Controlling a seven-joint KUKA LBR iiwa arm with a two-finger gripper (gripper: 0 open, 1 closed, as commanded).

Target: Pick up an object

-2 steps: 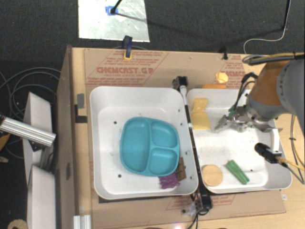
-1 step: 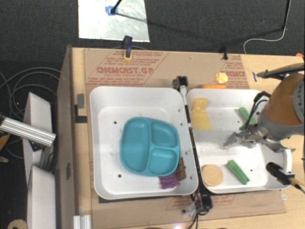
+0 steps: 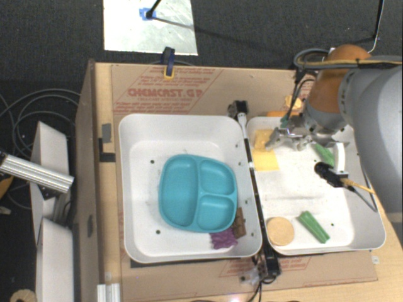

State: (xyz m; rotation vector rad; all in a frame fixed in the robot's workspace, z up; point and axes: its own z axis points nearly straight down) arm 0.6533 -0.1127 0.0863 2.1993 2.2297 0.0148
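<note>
- A teal divided plate (image 3: 197, 192) takes up the middle of the left bin (image 3: 141, 143). A purple scrap (image 3: 221, 239) and a small brown piece (image 3: 240, 224) are wedged between the plate and the bin's near right corner.
- In the right bin (image 3: 296, 184), a tan disc (image 3: 281, 230) sits at the near left corner. A green stick (image 3: 313, 226) lies just beside it along the near edge, and a second green piece (image 3: 324, 153) shows under the wrist.
- The grey arm (image 3: 371, 124) reaches in over the right bin's far right corner, with its orange band uppermost.
- The gripper (image 3: 280, 137) is low over the right bin's far left corner, right at the yellow block (image 3: 264, 155) lying against the left wall.
- Whether the gripper is spread or pressed together cannot be told, nor whether it touches the block.
</note>
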